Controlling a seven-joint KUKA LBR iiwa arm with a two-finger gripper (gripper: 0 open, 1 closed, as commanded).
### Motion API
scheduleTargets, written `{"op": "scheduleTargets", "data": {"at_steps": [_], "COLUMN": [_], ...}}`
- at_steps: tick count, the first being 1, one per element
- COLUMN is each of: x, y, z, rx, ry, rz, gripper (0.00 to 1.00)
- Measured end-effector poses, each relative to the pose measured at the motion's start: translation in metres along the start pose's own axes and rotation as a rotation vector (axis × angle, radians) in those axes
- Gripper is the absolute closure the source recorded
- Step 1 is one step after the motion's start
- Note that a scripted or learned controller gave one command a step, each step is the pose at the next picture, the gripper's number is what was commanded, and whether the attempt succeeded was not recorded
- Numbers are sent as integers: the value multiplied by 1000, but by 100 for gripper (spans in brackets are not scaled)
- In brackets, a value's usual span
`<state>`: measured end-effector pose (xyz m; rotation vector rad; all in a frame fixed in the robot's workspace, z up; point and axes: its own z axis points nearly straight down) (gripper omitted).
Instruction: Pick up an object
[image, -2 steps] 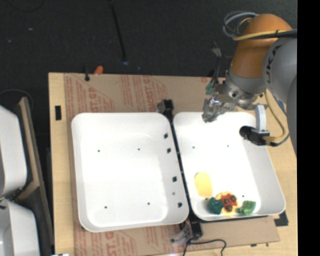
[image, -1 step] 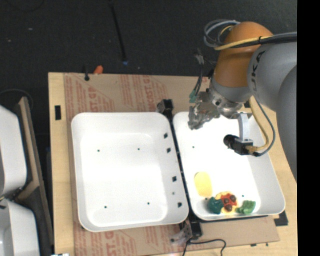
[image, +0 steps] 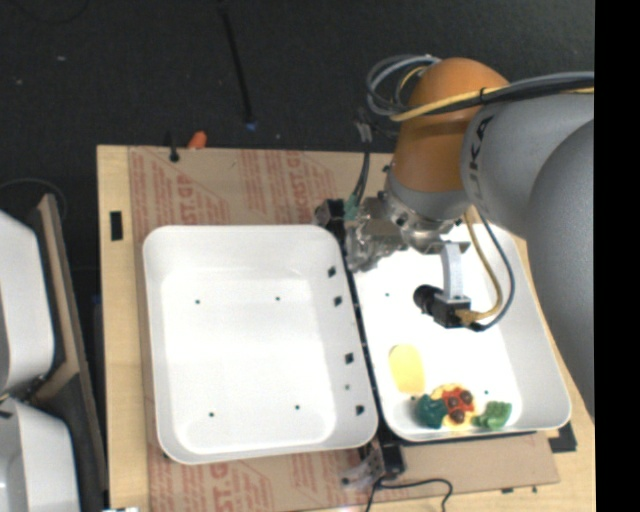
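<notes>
I hung over the far end of the right bin (image: 520, 395), my gripper (image: 372, 238) close to the wall shared with the left bin (image: 240, 440); whether my jaws were open or shut I could not tell from above. The objects lay well apart from me at the bin's near end: a pale yellow piece (image: 406, 368), and beside it a green toy (image: 430, 411), a red-and-yellow one (image: 458, 402) and another green one (image: 493, 413)
</notes>
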<state>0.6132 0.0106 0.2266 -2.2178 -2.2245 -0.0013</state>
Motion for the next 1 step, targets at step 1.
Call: {"op": "scheduleTargets", "data": {"at_steps": [1], "x": [56], "y": [-15], "z": [-14], "rx": [-2], "ry": [0], "rz": [-1], "gripper": [100]}}
